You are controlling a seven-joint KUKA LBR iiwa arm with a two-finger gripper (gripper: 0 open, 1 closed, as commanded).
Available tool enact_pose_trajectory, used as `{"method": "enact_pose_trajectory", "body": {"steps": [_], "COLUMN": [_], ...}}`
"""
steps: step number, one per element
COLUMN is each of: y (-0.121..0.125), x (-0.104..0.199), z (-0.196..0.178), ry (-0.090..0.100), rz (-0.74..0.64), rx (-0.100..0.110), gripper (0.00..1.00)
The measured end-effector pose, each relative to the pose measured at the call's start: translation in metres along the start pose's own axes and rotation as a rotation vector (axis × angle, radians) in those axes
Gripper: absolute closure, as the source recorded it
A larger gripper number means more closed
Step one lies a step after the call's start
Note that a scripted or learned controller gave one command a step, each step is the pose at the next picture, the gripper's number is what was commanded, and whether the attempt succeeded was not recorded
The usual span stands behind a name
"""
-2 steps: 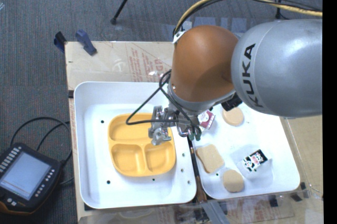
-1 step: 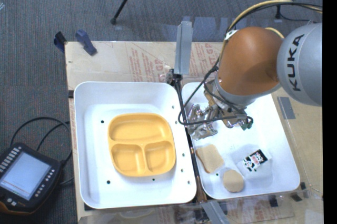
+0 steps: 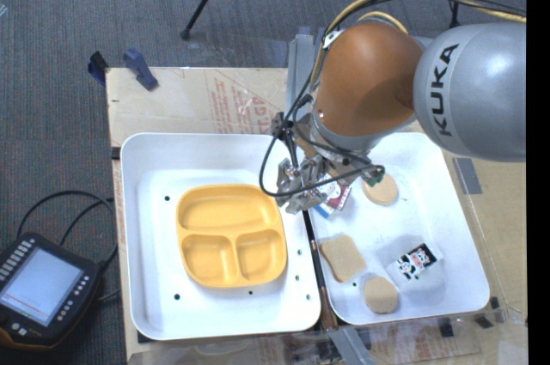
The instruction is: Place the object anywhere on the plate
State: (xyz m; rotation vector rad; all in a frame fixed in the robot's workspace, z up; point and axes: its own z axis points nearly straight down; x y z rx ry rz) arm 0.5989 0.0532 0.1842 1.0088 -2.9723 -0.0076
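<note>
**Ana:** What's off to the far left of the plate?

**Ben:** A handheld pendant (image 3: 34, 290) with a grey screen sits on the floor, down and left of the plate, well apart from it. Up and left of the plate, a blue clamp (image 3: 139, 68) sits at the bench's corner.

**Ana:** And the plate itself?

**Ben:** The yellow plate (image 3: 230, 202) lies flat in the left bin (image 3: 142, 183). It has three compartments, one long one across the far side and two smaller ones nearer us.

**Ana:** Where's the gripper?

**Ben:** The gripper (image 3: 302, 193) hangs just beyond the plate's upper right corner, over the seam where the two bins meet. Wires crowd around it, so I can't tell whether it's open or shut, or holding anything.

**Ana:** The thing it's meant to move?

**Ben:** A small red, white and blue packet (image 3: 338, 199) is just right of the gripper, right of the plate, at the left edge of the right bin (image 3: 455, 209). From here it looks to be touching the gripper, but I can't tell whether it's gripped or lying on the bin floor.

**Ana:** Anything else on that side?

**Ben:** Right of the plate's lower corner lies a tan toast-shaped piece (image 3: 342, 257). Further right are a round biscuit (image 3: 381, 189) level with the plate's top edge, and another round tan piece (image 3: 381, 295) lower down. Beyond those is a little cow-print carton (image 3: 417, 262). Up and right of the plate looms the arm (image 3: 481, 88), grey, with its orange band (image 3: 365, 80) above the gripper.
</note>
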Motion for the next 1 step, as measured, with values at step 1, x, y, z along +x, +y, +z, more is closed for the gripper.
{"method": "enact_pose_trajectory", "body": {"steps": [1], "y": [-0.0004], "x": [0.0002], "z": [0.0000], "ry": [0.000], "rz": [0.001], "rx": [0.000], "gripper": [0.00]}}
